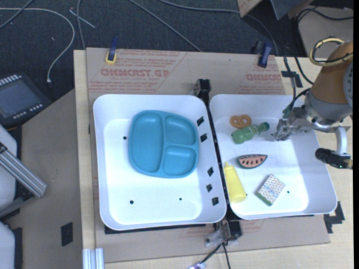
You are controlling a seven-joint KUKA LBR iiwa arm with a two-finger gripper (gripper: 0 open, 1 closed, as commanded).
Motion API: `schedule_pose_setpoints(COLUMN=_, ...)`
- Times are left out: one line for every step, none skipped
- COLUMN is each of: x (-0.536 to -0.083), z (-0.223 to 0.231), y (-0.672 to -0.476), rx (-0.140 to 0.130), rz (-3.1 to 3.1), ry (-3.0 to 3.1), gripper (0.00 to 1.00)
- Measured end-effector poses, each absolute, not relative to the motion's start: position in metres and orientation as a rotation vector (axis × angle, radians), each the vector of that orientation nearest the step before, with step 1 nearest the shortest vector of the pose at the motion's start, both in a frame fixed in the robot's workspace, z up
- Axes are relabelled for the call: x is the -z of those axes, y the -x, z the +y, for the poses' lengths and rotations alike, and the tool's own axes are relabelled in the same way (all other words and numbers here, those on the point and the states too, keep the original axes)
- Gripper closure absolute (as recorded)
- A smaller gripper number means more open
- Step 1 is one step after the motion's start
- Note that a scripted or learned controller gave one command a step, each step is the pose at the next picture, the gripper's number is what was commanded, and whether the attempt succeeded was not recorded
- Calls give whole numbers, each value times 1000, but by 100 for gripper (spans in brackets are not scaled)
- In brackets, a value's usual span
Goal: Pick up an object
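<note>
The right bin (314, 198) holds several small objects: a brown pretzel (240, 120), a green bottle (249, 132) lying on its side, a watermelon slice (252, 161), a yellow bottle (235, 182) along the left wall, and a patterned white sponge block (271, 189). My gripper (283, 129) hangs low over the upper right part of this bin, just right of the green bottle's cap. Nothing shows between its tips. The grey arm with its orange band (331, 88) comes in from the right edge.
The left bin (106, 167) carries a blue divided plate (164, 143). A black divider with clips (208, 150) runs between the bins. Cables lie on the dark floor beyond the bench, and a cardboard box sits at the top right.
</note>
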State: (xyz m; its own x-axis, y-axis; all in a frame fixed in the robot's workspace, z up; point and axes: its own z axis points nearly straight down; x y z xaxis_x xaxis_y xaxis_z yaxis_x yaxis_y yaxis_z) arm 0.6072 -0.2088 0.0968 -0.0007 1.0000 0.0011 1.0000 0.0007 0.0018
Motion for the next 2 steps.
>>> schedule_pose_setpoints(x=-150, z=-199, y=-614, rx=-6, rz=2220, ry=-2215, gripper=100)
schedule_pose_setpoints(x=-197, z=-204, y=-620, rx=-5, rz=2219, ry=-2216, gripper=100)
